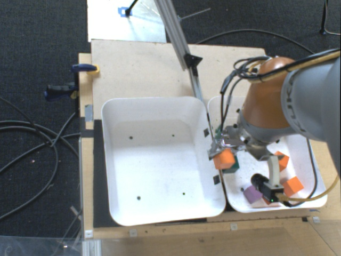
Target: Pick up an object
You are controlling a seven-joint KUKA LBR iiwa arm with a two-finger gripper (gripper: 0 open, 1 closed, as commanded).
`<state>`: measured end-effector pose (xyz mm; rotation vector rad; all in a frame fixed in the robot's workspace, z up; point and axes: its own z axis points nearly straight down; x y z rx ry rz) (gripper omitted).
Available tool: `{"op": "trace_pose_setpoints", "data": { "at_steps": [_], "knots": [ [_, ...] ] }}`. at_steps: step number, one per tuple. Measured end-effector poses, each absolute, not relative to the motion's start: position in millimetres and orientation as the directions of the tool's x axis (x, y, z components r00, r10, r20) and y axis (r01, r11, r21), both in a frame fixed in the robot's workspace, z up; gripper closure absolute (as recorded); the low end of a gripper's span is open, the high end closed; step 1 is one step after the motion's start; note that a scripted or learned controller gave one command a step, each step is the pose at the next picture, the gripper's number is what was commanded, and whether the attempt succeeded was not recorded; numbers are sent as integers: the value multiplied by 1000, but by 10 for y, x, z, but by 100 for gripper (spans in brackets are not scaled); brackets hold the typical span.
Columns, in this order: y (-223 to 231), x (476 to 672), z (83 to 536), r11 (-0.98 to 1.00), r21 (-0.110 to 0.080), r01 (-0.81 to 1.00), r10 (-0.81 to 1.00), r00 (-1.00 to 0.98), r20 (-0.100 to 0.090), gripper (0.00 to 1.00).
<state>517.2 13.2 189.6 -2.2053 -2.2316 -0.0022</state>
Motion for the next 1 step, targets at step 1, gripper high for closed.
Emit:
{"op": "trace_pose_setpoints", "data": {
  "at_steps": [1],
  "knots": [
    [770, 5091, 2019, 14, 2, 1000, 1000, -14, 4, 100]
  ]
}}
